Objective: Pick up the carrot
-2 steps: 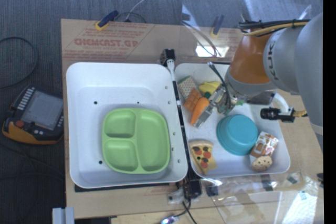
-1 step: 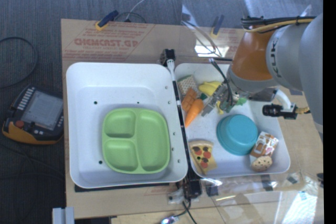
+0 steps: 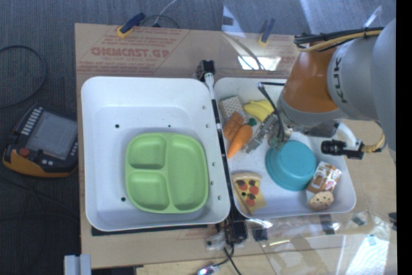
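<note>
The orange carrot (image 3: 238, 139) lies slanted in the right bin (image 3: 347, 199), close to its left wall. My gripper (image 3: 262, 134) hangs just to the carrot's right, its metal fingers (image 3: 255, 140) near the carrot's thick end. The arm's orange band and grey body cover the area above and to the right of the fingers. I cannot make out whether the fingers touch the carrot.
Around the carrot lie a second orange piece (image 3: 232, 122), a yellow banana (image 3: 259, 109), a blue bowl (image 3: 291, 165), a pizza slice (image 3: 247, 190) and a pastry toy (image 3: 323, 187). The left bin (image 3: 103, 106) holds a green divided plate (image 3: 167, 172).
</note>
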Available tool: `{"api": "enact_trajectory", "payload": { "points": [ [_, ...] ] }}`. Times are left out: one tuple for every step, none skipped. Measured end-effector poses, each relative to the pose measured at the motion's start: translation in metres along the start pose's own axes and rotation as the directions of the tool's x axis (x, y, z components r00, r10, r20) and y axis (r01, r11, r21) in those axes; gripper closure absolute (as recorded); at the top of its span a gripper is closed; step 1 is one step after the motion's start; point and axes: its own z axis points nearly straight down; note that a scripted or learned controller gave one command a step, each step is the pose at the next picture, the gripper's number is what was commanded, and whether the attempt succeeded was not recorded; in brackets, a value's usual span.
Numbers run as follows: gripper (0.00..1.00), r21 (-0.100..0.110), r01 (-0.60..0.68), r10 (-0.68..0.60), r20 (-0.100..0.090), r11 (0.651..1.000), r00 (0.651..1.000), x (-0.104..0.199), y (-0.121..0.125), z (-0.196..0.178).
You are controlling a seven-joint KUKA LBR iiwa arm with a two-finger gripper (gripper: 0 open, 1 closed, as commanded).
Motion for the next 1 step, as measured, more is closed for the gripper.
{"api": "enact_trajectory", "payload": {
  "points": [
    [0.00, 0.004, 0.001, -0.001, -0.007, 1.000, 1.000, 0.0022, -0.0008, 0.0021]
  ]
}}
